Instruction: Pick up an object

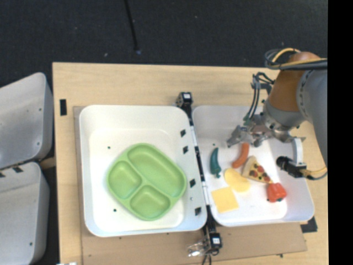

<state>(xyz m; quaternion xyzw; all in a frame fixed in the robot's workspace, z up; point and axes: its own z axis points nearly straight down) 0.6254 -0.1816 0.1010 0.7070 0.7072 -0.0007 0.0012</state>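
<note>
My jaws: can't tell if apart or together, gripper above orange sausage | sausage just beside pizza slice | likely light, stiff, slippery toy | grasp mid-length, across its width

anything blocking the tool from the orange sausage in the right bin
Nothing visible does. The tool hangs just above the upper end of the orange sausage-shaped toy, with bare white bin floor around it; the pizza slice toy lies beside it.

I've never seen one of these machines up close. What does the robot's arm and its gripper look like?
The arm is thick, rounded and grey, with an orange band above the wrist. Thin cables loop beside it. The gripper is a small grey metal piece, with a black part nearby.
</note>
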